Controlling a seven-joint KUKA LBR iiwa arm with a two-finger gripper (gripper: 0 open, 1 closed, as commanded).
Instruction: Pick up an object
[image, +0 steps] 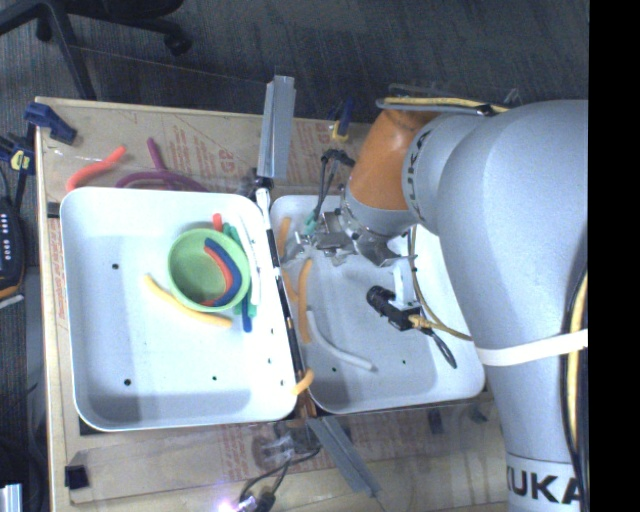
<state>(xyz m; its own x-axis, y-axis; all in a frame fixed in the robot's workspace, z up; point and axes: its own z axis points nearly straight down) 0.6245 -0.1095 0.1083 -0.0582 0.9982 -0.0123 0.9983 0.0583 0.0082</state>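
Observation:
My gripper (312, 242) is low in the right bin's (452, 378) far left corner, under the orange wrist band (380, 165). An orange stick (305, 287) lies just in front of it by the bin's left wall. A second orange piece (284, 231) leans at the wall beside the gripper. A pale curved strip (343, 352) lies on the bin floor nearer the front. The arm hides the bin's right half.
The left bin (120, 385) holds a green bowl (200, 272) with red and blue curved pieces in it, a yellow strip (180, 303) and a blue-green stick (246, 312). Loose cables and clamps lie on the bench behind the bins. An orange bit (303, 380) sits at the divider's front.

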